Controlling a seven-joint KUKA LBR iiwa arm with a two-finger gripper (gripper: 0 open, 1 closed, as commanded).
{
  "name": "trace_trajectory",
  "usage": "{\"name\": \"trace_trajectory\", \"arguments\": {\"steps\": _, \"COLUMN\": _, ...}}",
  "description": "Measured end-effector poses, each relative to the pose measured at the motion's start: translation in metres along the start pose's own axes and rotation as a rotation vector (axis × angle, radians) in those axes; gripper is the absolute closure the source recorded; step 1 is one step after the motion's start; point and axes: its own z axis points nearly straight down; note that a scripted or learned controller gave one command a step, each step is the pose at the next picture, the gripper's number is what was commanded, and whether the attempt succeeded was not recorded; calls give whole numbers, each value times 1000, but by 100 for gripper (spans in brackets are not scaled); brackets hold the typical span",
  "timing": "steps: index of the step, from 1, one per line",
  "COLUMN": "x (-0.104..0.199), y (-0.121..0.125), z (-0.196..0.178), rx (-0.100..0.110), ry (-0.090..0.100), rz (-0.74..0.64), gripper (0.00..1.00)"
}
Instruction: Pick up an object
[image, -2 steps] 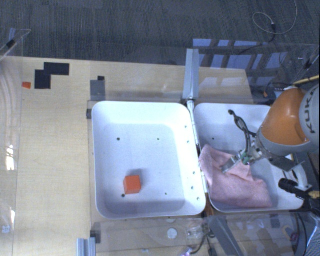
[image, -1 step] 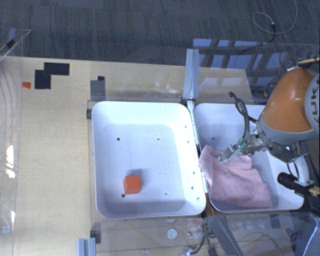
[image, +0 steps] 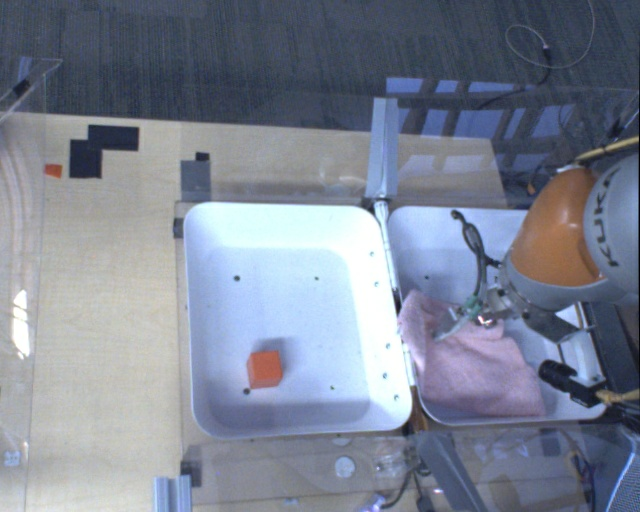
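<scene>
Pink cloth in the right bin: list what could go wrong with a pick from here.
1. The pink cloth is soft and crumpled, so it may slip free or lift only partly.
2. It lies against the right bin wall by the divider, so a snag there seems possible.
3. The gripper is over the cloth's edge, not its middle.

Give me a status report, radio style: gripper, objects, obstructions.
Gripper low over pink cloth, right bin. Orange block alone, left bin. Nothing in the way.
</scene>
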Motion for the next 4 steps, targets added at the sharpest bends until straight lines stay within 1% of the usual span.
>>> {"name": "trace_trajectory", "arguments": {"steps": 1, "x": 0, "y": 3, "z": -12, "rx": -8, "ry": -3, "rz": -3, "gripper": 100}}
{"name": "trace_trajectory", "arguments": {"steps": 2, "x": 13, "y": 26, "z": -72, "rx": -4, "ry": -2, "rz": -10, "gripper": 100}}
{"name": "trace_trajectory", "arguments": {"steps": 3, "x": 34, "y": -2, "z": -70, "rx": 0, "ry": 0, "rz": 34, "gripper": 100}}
{"name": "trace_trajectory", "arguments": {"steps": 4, "x": 34, "y": -2, "z": -70, "rx": 0, "ry": 0, "rz": 34, "gripper": 0}}
